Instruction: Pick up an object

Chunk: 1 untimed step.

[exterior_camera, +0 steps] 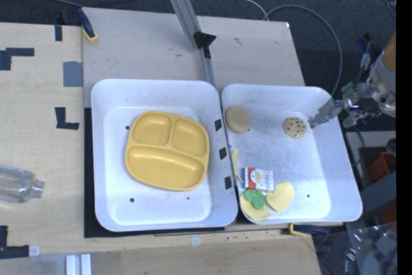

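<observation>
I count one yellow divided plate (168, 151) in the left bin (103, 138). Right bin (335, 190): two cookies, tan (237, 119) and speckled (295, 127), plus one small toy pile (264, 196). Gripper (324, 114) at its right rim; jaw state: I cannot tell.

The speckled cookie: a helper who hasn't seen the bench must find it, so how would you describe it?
Look at the right bin of the two white bins. In its upper part, toward the right wall, lies the cookie, close to the gripper. It is a small pale disc with dark specks, unlike the plain tan disc near the bin's left wall.
</observation>
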{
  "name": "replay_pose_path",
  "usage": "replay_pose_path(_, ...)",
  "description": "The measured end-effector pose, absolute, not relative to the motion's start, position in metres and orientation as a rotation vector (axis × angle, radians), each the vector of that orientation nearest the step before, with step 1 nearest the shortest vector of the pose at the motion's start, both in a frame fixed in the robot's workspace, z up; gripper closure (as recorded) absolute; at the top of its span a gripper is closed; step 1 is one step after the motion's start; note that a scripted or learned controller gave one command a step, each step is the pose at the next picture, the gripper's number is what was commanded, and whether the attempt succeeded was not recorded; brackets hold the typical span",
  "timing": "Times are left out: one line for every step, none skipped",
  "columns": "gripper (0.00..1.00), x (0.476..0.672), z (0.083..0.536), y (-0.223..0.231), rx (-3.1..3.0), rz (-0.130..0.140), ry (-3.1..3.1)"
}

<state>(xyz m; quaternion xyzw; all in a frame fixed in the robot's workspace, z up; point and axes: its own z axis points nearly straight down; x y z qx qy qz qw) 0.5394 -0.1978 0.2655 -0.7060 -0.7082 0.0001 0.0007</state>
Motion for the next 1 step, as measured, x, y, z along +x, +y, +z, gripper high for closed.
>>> replay_pose_path(0.0, 0.4986, 0.1483, -0.1324, -2.218, 0.002, -2.221)
